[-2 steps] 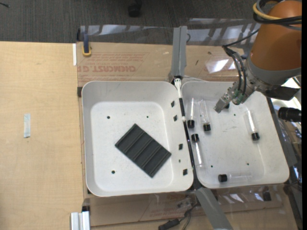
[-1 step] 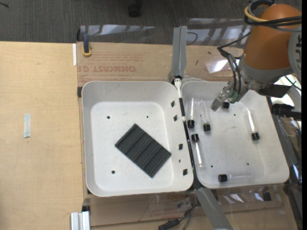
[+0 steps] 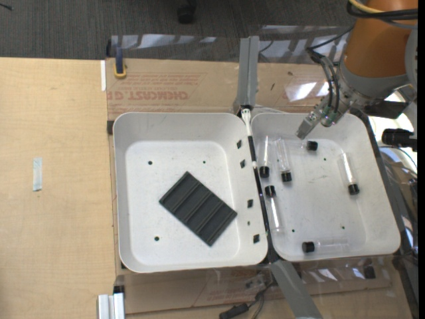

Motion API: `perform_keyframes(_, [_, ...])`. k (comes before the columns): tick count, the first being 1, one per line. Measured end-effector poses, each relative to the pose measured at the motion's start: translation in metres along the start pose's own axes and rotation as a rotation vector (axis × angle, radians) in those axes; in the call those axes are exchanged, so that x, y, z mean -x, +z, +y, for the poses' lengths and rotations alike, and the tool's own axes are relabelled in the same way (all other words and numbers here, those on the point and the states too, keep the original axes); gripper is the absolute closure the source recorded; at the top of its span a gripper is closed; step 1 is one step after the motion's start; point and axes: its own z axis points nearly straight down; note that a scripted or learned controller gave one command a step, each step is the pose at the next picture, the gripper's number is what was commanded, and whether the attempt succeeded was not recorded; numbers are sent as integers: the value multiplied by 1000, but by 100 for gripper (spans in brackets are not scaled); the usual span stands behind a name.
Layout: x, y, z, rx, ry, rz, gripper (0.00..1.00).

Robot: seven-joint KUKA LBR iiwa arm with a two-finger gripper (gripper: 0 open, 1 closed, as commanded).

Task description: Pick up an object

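Over right bin's (image 3: pixel 372 178) far edge hovered gripper (image 3: pixel 311 129), grip state unclear; I'd have centred above nearest capped tube (image 3: pixel 283 160) w/ slow descent.

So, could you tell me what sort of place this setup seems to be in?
Probably a robotics lab or test room: a robot arm reaches over two white bins on a cardboard-covered bench, with office chair wheels on carpet behind.

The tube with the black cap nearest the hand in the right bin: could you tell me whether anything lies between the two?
Nothing visible does. The hand hangs over the right bin's far part, with that tube just nearer and bare bin floor between them.
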Motion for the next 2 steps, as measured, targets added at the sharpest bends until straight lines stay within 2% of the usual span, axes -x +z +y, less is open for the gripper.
perform_keyframes(1, [12,11,31,0,-80,-1,100])
perform_keyframes(2, [1,9,44,0,-156,-1,100])
